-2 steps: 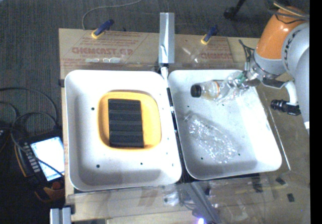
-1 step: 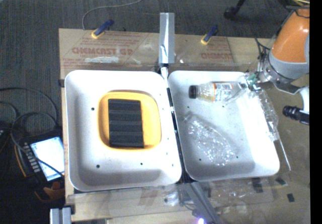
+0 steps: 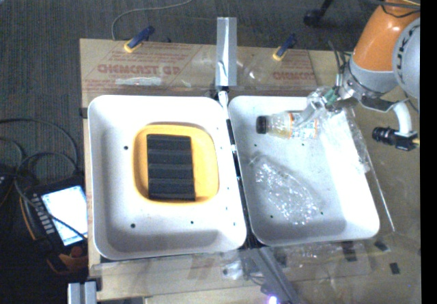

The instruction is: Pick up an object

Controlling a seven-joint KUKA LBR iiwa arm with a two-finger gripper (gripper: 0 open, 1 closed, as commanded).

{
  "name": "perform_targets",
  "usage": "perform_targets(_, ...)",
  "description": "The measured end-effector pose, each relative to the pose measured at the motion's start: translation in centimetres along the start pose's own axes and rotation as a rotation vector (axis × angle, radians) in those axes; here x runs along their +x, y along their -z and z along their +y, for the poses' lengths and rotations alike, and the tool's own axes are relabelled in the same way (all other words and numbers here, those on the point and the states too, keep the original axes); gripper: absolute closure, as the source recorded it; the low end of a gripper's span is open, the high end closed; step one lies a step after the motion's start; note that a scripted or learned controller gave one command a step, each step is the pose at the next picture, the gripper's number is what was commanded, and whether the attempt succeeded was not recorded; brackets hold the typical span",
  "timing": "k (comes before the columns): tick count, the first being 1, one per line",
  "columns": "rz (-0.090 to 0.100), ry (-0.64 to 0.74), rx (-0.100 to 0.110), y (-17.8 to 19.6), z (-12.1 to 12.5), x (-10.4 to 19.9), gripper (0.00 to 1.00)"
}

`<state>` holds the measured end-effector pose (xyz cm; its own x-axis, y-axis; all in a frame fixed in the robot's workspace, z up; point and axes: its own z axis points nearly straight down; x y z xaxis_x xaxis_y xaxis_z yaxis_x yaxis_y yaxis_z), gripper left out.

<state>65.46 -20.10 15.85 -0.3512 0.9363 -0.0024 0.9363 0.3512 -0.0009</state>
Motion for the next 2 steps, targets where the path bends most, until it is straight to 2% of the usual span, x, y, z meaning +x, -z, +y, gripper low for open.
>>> perform_targets(1, 0.001, 0.097, 0.000, 2.2, -4.2, -0.9, 0.00)
perform_targets(2, 0.002, 0.114, -0.002, -1.0, 1.9, 0.9, 0.00)
